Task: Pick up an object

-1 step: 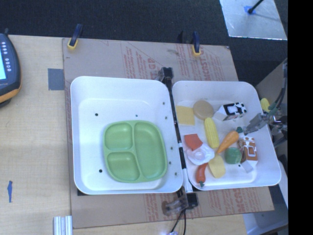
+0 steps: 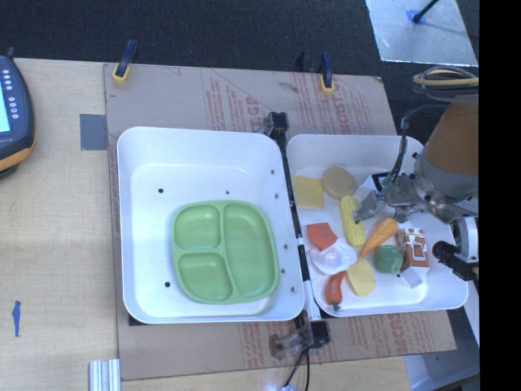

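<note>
The right white bin (image 2: 440,300) holds several toy foods: a yellow cheese square (image 2: 308,192), a tan round bun (image 2: 339,182), a corn cob (image 2: 352,221), a carrot (image 2: 378,236), a red piece (image 2: 322,235), a red chili (image 2: 334,290), a yellow lemon (image 2: 361,278), a green vegetable (image 2: 387,259) and a small orange-and-white box (image 2: 416,247). My gripper (image 2: 371,199) hangs low over the bin's upper right part, just right of the corn and above the carrot's thick end. It is open with nothing between its fingers.
The left white bin (image 2: 146,161) holds a green divided plate (image 2: 224,251). A black divider clip (image 2: 278,123) sits between the bins at the back. The arm's orange band (image 2: 456,137) rises at the right. A handheld pendant (image 2: 12,108) lies at the far left.
</note>
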{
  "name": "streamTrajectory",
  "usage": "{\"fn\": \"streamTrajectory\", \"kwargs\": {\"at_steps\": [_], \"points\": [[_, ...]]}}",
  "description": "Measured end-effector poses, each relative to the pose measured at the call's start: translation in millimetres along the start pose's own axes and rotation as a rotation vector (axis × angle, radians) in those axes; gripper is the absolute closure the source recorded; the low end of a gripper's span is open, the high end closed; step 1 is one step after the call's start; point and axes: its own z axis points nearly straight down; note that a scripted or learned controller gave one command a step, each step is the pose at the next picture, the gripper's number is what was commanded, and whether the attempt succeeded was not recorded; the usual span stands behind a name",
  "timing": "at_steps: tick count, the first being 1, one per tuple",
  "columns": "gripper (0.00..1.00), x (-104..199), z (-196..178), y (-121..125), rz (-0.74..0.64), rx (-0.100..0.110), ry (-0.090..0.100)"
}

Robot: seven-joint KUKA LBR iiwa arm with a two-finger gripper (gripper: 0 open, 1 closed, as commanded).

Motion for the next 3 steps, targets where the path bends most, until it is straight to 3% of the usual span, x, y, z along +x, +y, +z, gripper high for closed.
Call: {"fn": "streamTrajectory", "kwargs": {"at_steps": [1,2,3], "points": [[0.00,52.5,39.9,-5.0,0.003,-0.006,-0.002],[1.00,50.4,29.4,-5.7,0.003,-0.004,-0.003],[1.00,117.5,-62.3,-29.6,0.004,-0.005,-0.001]]}}
